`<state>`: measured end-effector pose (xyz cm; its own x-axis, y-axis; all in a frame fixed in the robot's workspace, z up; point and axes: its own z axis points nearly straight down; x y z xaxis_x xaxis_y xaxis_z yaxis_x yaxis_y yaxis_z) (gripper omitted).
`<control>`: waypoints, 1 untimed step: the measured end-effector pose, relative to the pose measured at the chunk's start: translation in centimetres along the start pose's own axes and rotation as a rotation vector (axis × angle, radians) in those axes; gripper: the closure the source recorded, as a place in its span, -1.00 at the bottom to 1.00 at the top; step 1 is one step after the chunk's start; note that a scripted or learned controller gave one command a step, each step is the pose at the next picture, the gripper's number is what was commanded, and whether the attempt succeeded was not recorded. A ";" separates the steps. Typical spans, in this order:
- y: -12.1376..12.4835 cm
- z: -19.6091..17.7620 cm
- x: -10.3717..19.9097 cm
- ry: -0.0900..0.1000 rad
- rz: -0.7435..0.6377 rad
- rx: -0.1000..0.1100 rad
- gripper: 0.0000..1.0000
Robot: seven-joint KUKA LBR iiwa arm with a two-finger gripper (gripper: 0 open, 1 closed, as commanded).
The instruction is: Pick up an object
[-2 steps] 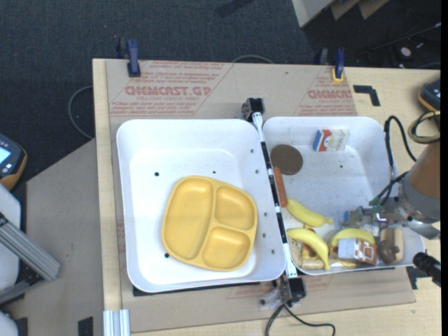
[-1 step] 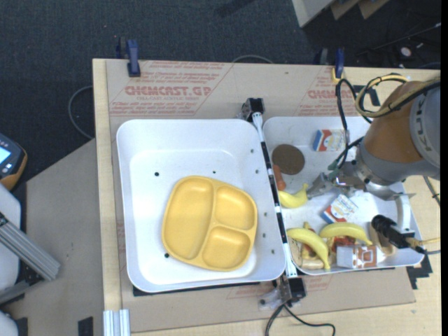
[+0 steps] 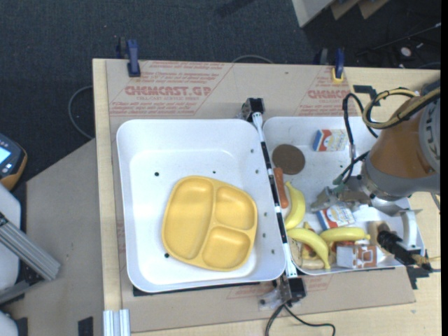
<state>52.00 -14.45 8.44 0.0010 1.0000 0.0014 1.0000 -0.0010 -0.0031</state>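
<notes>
— Over on the right side of the desk [image 3: 175,93], what lies in the right bin [image 3: 297,126]?

— A cluster of things. A brown disc [image 3: 288,159] sits toward the far left corner, a small red, white and blue carton [image 3: 327,141] lies at the far wall, and a banana [image 3: 297,206] curves along the left wall. Two more bananas [image 3: 323,239] lie near the front, beside a red and white packet [image 3: 337,217] and another packet [image 3: 355,255] at the near edge.

— And the arm [image 3: 406,152]?

— It reaches in from the right, low over the bin's right half, with its wrist above the packets. The jaws [image 3: 344,194] are hidden under the wrist; I cannot tell whether they are clenched or released, or whether anything sits between them.

— The left bin [image 3: 140,145]?

— It holds a yellow three-compartment tray [image 3: 208,221], lying flat, well apart from the arm.
</notes>
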 end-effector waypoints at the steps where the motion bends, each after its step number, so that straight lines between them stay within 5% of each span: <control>1: 8.9 -0.1 4.7 -0.002 -0.008 -0.011 -1.00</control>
<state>60.89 -9.80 8.51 -0.0073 1.0000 -0.0007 0.9999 0.0073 0.0076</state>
